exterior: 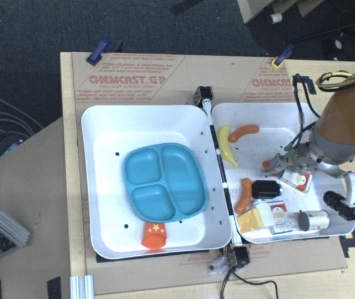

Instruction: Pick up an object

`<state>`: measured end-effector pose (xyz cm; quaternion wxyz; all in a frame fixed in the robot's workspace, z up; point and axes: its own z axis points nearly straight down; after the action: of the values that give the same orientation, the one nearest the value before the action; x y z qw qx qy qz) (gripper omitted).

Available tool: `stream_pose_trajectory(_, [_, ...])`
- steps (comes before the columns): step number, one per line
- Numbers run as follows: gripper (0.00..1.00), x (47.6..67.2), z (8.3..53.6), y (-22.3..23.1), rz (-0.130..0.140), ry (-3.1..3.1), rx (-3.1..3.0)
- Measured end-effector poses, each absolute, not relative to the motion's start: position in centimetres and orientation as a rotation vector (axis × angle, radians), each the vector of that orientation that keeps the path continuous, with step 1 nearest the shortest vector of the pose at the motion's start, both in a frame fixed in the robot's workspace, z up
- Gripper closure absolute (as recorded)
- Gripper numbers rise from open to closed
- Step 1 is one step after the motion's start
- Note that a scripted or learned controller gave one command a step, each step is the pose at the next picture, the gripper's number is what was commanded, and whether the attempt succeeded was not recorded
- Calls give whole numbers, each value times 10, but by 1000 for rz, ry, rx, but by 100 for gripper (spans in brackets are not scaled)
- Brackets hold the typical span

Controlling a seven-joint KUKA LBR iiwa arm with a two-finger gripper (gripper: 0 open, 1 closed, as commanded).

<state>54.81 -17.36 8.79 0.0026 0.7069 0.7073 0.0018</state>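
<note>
Camera view looks down on the gripper low in the right bin, over a small white packet; whether it grips anything, I cannot tell. Just left lies a black block, long axis left-right. A banana runs far to near by the divider. The left bin holds a blue tray.

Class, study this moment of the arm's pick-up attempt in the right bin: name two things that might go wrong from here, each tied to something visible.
1. The gripper sits among crowded items: the black block, a small carton and a sausage. It may nudge neighbours or catch two at once.
2. The banana lies along the bin wall, leaving little finger room there.
</note>
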Motion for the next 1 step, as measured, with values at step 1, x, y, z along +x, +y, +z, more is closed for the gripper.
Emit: stream_pose_trajectory(1, [0, 637, 85, -125, 2, 2223, 2220])
